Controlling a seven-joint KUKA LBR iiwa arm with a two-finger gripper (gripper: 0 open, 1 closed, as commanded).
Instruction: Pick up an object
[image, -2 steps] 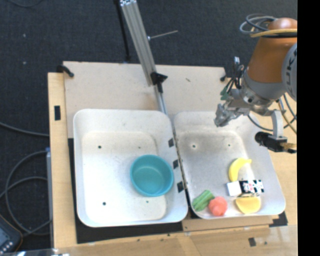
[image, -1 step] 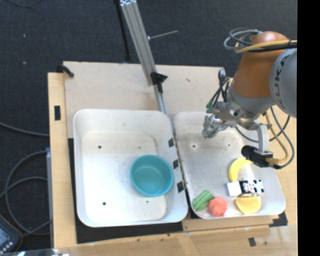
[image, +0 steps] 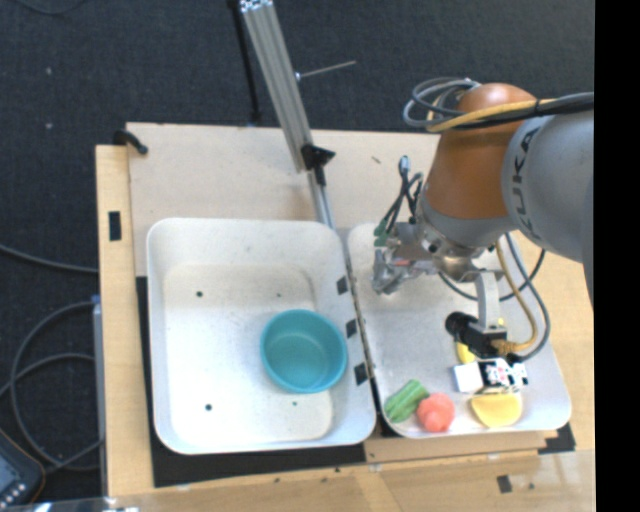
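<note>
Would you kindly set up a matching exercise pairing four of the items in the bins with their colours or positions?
Things:
1. bowl
2. round toy
3. long toy
4. wedge-shaped toy

Descriptions:
A. yellow, near the right bin's front right corner
B. green, beside the divider between the bins
C. blue, in the left bin
D. red, between the green and yellow items

Pairs: 1-C, 2-D, 3-B, 4-A
</note>
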